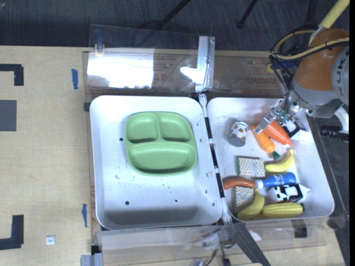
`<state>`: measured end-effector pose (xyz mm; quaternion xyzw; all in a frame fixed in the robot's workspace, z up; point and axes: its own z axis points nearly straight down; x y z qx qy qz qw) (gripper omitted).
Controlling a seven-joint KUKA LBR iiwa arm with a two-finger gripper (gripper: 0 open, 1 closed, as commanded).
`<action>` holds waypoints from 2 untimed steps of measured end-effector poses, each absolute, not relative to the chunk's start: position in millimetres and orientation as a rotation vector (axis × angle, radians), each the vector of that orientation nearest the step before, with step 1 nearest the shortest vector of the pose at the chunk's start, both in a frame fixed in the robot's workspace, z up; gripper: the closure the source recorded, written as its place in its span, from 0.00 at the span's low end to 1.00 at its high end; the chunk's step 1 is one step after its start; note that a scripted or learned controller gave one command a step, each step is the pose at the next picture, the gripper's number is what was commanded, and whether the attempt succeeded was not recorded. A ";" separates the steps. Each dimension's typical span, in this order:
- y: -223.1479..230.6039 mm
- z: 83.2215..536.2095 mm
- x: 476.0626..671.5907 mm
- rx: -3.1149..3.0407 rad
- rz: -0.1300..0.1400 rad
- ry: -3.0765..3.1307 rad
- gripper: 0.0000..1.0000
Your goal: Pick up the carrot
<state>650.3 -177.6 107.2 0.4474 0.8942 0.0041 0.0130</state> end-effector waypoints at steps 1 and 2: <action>-140.1 200.1 652.8 1.384 0.002 2.814 1.00; -140.2 199.8 652.6 1.384 0.002 2.814 0.00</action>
